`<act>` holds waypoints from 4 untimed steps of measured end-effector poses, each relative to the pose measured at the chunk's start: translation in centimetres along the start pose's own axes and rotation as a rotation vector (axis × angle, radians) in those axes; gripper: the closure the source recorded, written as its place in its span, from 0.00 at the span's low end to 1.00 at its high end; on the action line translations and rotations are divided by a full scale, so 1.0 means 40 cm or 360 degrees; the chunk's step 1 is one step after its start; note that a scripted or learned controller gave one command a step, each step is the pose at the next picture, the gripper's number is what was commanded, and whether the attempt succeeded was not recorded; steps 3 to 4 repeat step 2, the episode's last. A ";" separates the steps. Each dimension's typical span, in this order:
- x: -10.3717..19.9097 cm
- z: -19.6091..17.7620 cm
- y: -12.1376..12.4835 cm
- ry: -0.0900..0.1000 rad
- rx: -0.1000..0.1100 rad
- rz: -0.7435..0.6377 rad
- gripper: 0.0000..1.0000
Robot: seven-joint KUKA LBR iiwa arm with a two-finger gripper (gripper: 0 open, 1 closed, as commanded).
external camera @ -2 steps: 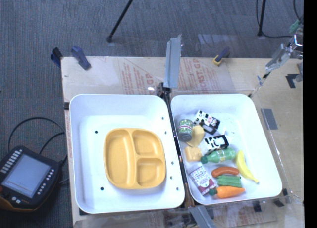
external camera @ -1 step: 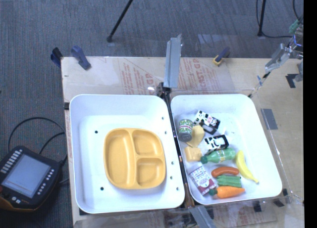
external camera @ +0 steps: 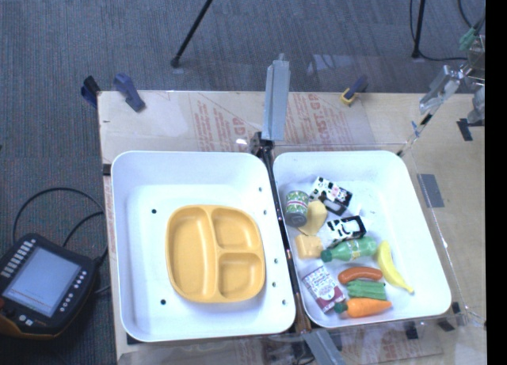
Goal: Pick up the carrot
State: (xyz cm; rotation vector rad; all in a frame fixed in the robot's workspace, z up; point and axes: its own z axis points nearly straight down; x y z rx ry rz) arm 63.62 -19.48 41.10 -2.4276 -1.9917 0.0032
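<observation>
Two shallow white bins side by side on a wooden counter (external camera: 158, 122): left bin (external camera: 135, 197) with a yellow three-compartment plastic tray (external camera: 215, 252), right bin (external camera: 404, 189) with a cluster of toy groceries. Small orange toy carrot with a green top (external camera: 366, 308) at the near edge of the right bin, nearest item to the front rim. Long axis roughly left to right, green top to the left, tapered tip to the right, toward the side the arm reaches in from. Touching or just beside, on the far side: green bean pod (external camera: 367, 290), then red sausage-shaped piece (external camera: 360, 275). Red snack packet (external camera: 321, 288) just to the left; yellow banana (external camera: 393, 267) near, up and to the right. Opening of the fingers: cannot tell. Likely need: descent from above, closing across the short axis, clear of the pod.
</observation>
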 end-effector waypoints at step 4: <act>0.097 -0.049 0.004 0.0000 -0.0002 -0.0153 0.00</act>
